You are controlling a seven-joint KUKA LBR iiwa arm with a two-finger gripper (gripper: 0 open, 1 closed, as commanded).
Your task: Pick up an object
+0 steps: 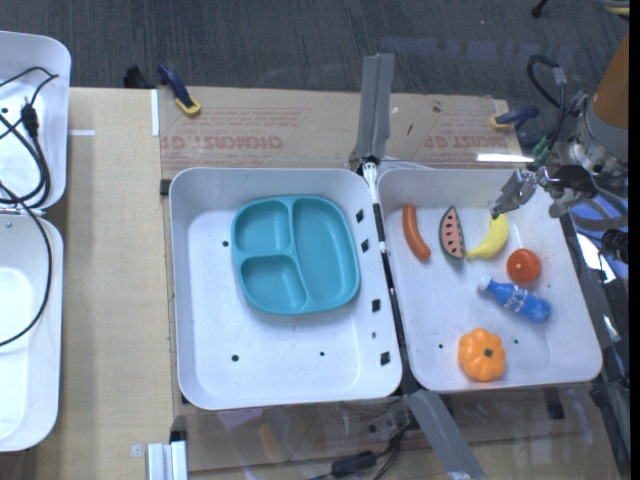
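The right bin (560,368) holds a red sausage (415,232), a watermelon slice (453,233), a yellow banana (490,239), a red tomato (523,265), a blue and white bottle (516,300) and an orange pumpkin (481,354). My gripper (535,193) hangs over the bin's back right part, just above and right of the banana's upper end. Its two fingers (512,194) stand apart with nothing between them.
The left bin (200,358) holds a teal divided plate (296,253). A grey divider post (374,108) rises between the bins at the back. Clamps (178,90) sit on the cardboard behind. Cables (560,78) hang near the arm at the right.
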